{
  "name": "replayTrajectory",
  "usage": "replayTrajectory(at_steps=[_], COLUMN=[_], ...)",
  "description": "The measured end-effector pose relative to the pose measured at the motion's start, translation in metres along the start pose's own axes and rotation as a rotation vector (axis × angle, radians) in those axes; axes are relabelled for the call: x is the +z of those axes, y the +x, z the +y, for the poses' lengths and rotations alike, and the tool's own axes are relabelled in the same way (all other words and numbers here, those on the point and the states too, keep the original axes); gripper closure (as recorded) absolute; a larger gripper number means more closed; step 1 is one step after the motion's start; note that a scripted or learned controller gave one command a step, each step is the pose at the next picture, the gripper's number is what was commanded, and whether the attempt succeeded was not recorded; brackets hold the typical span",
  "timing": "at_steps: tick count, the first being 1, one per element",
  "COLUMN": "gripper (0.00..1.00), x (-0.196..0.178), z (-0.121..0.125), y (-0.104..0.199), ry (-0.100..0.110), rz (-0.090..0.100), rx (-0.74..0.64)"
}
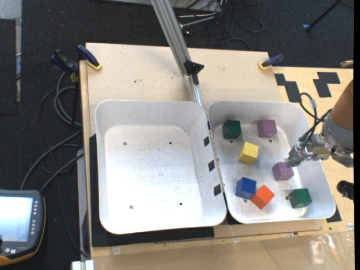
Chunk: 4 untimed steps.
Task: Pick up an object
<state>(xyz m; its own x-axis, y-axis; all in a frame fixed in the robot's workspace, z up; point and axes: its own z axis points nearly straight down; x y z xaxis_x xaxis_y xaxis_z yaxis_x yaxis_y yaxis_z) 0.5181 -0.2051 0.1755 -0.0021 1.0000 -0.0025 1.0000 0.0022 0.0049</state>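
Your claw (293, 160) hovers in the right white bin (315, 191); the small purple cube (282, 171) sits just beside it at seven o'clock. You cannot tell its state.

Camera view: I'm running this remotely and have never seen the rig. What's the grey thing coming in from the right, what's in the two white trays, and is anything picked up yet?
The one camera looks down at a slant on a bench. The grey thing is a robot arm; its gripper sits low in the right bin, right at a purple cube. Nothing shows clearly between its fingers, so I would not call anything held. That bin also holds a second purple cube, two green cubes, a yellow cube, a blue cube and an orange cube. Beside it is the left bin.
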Motion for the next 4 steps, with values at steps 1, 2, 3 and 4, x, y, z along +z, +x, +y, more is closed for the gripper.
replayTrajectory(at_steps=[1,2,3,4], gripper=[1.00,1.00,1.00,1.00], x=[-0.053,-0.059,-0.049,-0.046], z=[0.002,0.011,0.017,0.029], y=[-0.001,0.043,0.100,0.145], ry=[-0.002,0.002,0.004,0.005], rz=[-0.001,0.002,0.005,0.004], rx=[-0.001,-0.005,-0.006,-0.006])
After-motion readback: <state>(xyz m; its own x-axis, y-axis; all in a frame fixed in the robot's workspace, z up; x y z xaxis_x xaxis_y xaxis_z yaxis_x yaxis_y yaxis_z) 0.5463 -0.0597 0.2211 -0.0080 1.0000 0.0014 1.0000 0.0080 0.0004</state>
